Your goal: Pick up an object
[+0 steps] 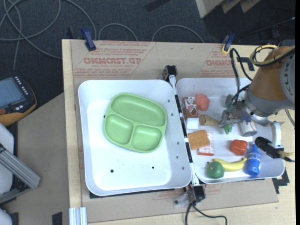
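The right bin (213, 86) holds several small items: a pink ball (202, 101), a red and white packet (190, 106), a white cube (192, 123), a tan piece (209, 121), a brown toast slice (198, 138), a red pepper (238, 146), a banana (229, 164), a green apple (215, 169) and a blue bottle (253, 162). My gripper (228, 122) points down into this bin, just right of the tan piece and above the red pepper. A small green bit shows at its tip.
A green three-compartment plate (136, 122) lies in the left bin (93, 163). A metal divider with clamps (180, 125) runs between the bins. The grey and orange arm (272, 86) covers the right bin's far right side. Cables lie on the floor beyond the bench.
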Robot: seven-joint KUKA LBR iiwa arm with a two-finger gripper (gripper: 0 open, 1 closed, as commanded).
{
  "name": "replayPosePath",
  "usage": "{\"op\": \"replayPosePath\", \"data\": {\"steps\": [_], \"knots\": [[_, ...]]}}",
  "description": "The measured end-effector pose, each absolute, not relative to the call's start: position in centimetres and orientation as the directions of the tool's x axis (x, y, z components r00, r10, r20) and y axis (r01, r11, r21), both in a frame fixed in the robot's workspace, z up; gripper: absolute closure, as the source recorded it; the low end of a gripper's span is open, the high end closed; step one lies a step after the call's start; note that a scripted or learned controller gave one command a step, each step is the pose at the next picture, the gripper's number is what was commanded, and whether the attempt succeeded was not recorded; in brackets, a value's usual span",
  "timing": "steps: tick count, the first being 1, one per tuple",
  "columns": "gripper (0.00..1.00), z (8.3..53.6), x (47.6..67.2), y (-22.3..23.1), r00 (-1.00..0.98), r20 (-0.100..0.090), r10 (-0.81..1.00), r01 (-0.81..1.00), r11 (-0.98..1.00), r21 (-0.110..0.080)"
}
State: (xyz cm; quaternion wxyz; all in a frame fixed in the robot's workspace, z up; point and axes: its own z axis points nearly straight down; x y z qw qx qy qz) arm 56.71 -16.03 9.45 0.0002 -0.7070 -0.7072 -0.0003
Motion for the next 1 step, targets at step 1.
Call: {"op": "replayPosePath", "data": {"steps": [1], "knots": [[1.0,18.54,59.34,-7.93,-0.002,0.001,1.0,1.0,0.002,0.002]]}}
